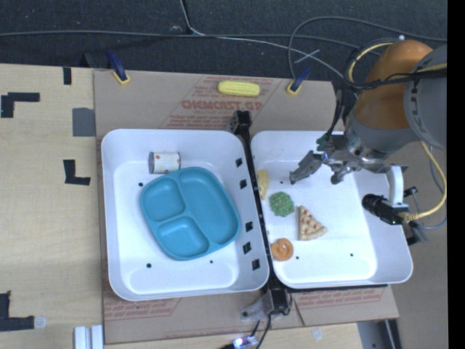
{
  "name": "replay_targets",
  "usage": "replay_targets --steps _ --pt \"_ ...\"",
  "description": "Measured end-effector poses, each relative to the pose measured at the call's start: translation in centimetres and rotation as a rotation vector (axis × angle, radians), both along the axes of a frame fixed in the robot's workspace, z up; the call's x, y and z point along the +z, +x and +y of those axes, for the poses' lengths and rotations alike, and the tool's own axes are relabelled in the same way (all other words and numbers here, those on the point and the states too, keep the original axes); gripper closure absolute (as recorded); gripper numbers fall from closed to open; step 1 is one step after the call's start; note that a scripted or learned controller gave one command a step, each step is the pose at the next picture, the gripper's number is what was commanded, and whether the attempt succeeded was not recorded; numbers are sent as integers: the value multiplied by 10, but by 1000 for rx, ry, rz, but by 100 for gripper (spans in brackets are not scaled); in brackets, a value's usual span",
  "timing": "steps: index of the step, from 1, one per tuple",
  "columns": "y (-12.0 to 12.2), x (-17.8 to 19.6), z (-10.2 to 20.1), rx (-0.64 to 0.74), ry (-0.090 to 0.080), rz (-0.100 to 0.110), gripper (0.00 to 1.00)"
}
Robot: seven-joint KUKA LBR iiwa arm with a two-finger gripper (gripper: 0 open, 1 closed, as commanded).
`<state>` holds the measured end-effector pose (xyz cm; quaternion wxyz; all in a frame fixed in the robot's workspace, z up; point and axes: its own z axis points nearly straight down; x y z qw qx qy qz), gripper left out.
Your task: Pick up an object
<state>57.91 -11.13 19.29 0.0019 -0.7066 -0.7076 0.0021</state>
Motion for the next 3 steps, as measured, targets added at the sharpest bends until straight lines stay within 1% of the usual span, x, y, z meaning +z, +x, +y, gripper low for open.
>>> replay_targets --steps 1,2,3 --pt "6 -60 -4 -1 0 1 0" --pt "6 -111 -4 0 -2 -6 0" --pt "7 -97 -4 1 -1 -7 100"
